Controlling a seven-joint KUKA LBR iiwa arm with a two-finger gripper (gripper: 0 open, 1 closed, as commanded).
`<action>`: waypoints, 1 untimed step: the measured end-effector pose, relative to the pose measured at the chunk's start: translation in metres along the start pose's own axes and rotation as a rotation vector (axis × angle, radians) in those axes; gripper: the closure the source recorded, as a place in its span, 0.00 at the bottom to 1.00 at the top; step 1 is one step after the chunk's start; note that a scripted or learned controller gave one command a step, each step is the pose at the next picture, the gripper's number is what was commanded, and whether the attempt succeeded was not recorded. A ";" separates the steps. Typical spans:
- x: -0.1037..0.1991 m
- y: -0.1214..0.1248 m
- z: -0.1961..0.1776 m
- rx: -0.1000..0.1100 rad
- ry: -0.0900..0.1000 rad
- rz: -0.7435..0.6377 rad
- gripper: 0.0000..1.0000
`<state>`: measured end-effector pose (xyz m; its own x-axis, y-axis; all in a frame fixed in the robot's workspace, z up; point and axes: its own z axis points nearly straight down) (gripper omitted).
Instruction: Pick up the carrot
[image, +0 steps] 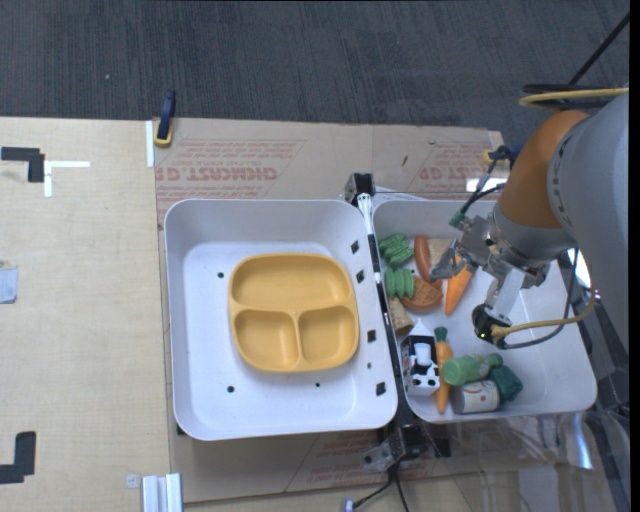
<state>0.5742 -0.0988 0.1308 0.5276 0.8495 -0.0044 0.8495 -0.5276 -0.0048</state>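
An orange carrot (456, 288) hangs point-down over the upper middle of the right bin (560, 395). Its thick top end sits between the fingers of my gripper (458, 264), which is shut on it. The arm comes in from the right, its orange band just above the wrist. A second, smaller carrot (441, 378) with a green top lies lower in the same bin, beside a black and white cow figure (423, 361).
The right bin also holds green vegetables (397, 265), a red sausage-like piece (422, 256), a brown piece (426, 297), a broccoli (468, 369) and a small can (476, 397). In the left bin (200, 390) lies a yellow divided plate (294, 310).
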 end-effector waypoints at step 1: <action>-0.028 0.021 0.040 0.000 0.001 0.124 0.00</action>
<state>0.5766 -0.1338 0.0913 0.6283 0.7779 -0.0041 0.7779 -0.6283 -0.0048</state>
